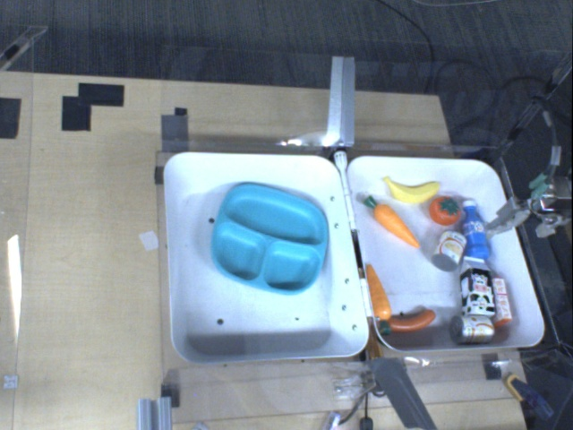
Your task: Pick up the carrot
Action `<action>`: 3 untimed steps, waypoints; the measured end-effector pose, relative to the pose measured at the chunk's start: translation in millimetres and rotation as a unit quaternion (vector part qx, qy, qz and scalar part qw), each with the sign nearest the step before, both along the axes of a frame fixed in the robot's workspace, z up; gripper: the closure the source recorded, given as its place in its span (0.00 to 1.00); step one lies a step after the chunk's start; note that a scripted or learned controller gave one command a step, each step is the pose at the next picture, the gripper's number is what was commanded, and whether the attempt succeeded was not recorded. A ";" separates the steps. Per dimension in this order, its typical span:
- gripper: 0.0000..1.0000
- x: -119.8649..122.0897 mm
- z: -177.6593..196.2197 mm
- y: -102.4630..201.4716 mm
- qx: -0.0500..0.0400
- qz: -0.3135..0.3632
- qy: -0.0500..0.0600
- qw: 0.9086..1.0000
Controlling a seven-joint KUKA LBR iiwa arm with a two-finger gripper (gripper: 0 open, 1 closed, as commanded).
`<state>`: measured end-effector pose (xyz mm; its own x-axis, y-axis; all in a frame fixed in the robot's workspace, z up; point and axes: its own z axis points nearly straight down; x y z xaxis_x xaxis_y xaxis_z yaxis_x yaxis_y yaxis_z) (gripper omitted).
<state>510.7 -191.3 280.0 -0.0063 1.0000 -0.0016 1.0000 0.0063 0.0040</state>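
Observation:
Two carrots lie in the right bin (528, 316). One orange carrot (395, 223) rests in the upper left part of that bin, its green top toward the far left corner and its tip pointing down and right. A second carrot (377, 295) lies along the bin's left wall, nearer the front, its lower end touching a red sausage (413, 321).
A yellow banana (412, 189) and a tomato (444, 210) sit behind the first carrot. A blue bottle (474, 240), a grey can (447, 252) and a black-and-white bottle (477, 304) crowd the bin's right half. The left bin (188, 267) holds a blue divided plate (267, 236).

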 end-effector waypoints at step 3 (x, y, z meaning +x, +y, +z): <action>1.00 133.7 -179.1 110.0 0.001 0.064 -0.006 0.998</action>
